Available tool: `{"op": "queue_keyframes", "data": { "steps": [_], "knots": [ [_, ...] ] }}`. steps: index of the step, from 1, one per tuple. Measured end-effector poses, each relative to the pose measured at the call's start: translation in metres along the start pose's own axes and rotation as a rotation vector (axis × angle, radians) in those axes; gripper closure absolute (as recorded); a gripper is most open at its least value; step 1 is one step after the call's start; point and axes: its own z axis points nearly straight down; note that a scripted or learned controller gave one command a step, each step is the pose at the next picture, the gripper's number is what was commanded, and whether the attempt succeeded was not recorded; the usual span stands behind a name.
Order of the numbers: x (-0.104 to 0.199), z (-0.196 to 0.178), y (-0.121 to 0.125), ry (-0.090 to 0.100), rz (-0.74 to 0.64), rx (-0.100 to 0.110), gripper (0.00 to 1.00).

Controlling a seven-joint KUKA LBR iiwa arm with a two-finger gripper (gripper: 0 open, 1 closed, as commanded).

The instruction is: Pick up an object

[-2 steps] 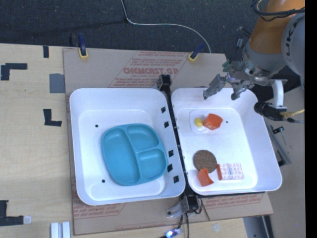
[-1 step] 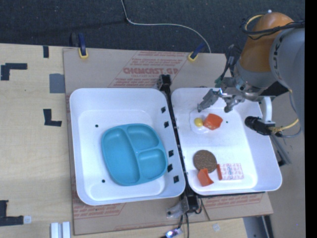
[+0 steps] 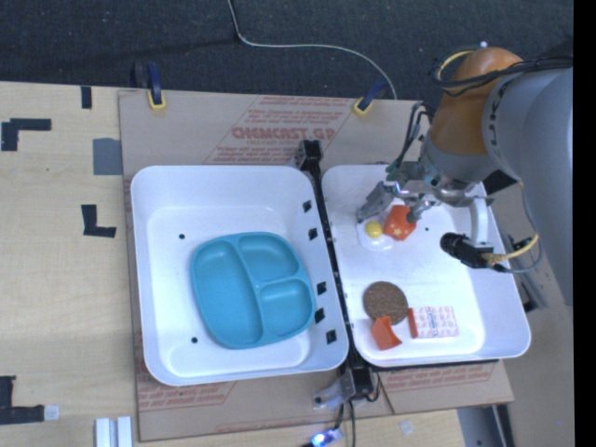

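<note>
Grey and bulky, the arm [image 3: 521,128] reaches in from the right over the right bin [image 3: 494,296], its orange band [image 3: 470,91] sitting just above the wrist. The wrist points down and to the left, so the gripper [image 3: 391,214] hangs low over the upper left part of that bin. Its metal fingers [image 3: 372,203] sit right at a small orange-red object [image 3: 400,222], which appears to lie close against them; whether the fingers are spread or pressed together I cannot tell, and I cannot tell if the object is actually pinched. A small yellow ball [image 3: 374,231] lies just beside the orange-red object, to its left, on the bin floor.

Lower in the same bin lie three more things: a round brown disc [image 3: 385,299], an orange block [image 3: 386,332] touching or just below the disc, and a flat white card with red print [image 3: 435,322] just right of both.

The left bin [image 3: 168,203] holds a blue divided tray [image 3: 251,287], tilted slightly, with one long compartment and two smaller ones; nothing lies in its compartments. Both bins stand side by side on a brown cardboard sheet [image 3: 261,128], joined along a dark middle seam with black clips [image 3: 312,156].

The orange-red object is small, bright, and roughly blocky, with its lower edge resting on the white floor.
</note>
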Motion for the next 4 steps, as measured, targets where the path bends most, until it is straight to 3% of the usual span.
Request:
{"op": "queue_keyframes", "data": {
  "steps": [1, 2, 4],
  "knots": [
    [0.001, 0.054, -0.002, 0.000, 0.000, 0.001, 0.00],
    [0.002, 0.041, 0.000, 0.002, -0.002, -0.001, 1.00],
    [-0.010, -0.078, 0.000, -0.001, 0.000, -0.012, 1.00]
  ]
}}
